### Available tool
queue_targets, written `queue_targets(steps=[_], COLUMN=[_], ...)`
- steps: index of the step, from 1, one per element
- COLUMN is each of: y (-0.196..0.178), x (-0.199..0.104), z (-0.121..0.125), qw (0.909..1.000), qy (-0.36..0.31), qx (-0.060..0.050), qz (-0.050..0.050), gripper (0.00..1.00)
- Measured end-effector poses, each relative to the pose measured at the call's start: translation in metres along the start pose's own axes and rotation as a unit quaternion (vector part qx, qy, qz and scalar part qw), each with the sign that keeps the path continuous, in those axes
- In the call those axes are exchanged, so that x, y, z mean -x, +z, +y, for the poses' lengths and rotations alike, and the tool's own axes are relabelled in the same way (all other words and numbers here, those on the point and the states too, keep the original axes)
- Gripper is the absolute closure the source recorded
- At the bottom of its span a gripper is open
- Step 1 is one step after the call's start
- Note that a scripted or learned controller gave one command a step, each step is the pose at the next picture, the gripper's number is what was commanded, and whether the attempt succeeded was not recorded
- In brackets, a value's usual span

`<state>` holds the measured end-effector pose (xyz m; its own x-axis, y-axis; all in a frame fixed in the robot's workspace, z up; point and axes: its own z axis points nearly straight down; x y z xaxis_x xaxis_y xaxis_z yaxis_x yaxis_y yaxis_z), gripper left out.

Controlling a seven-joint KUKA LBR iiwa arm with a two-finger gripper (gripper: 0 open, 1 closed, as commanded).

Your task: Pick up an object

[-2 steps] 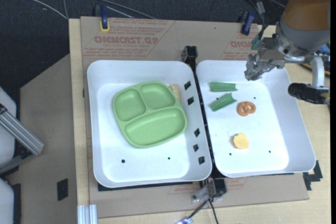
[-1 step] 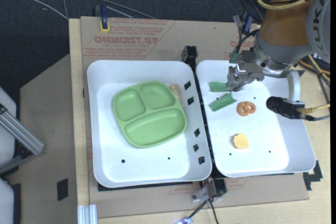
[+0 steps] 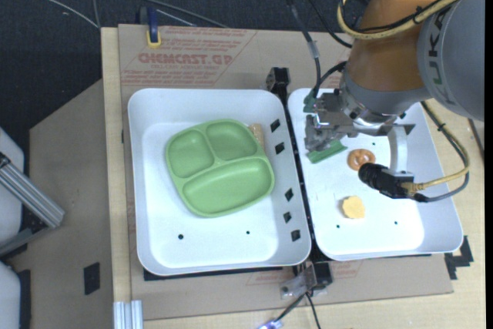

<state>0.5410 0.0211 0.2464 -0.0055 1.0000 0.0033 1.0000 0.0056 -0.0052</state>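
In right bin (image 3: 431, 235) | end effector (image 3: 320, 141) over green item (image 3: 325, 153) (grip state: cannot tell)

Lying in the right bin (image 3: 431, 231): small green piece (image 3: 326, 153), brown pretzel (image 3: 360, 159), yellow round chip (image 3: 353, 207).

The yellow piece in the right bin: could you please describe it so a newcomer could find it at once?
Start at the right bin, under the arm. The yellow piece lies on its floor toward the near edge. It is small, round and plain yellow, unlike the orange-brown ring just beyond it.
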Motion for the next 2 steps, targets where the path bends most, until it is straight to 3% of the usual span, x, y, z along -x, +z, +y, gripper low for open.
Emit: queue_targets(steps=[1,2], y=[0.0052,0.0049], x=[-0.0364,-0.0341], z=[-0.0367,-0.0350], qw=[1.0000,1.0000], qy=[0.001,0.003], qx=[0.000,0.001], qz=[0.000,-0.001], gripper=[1.00,0.00])
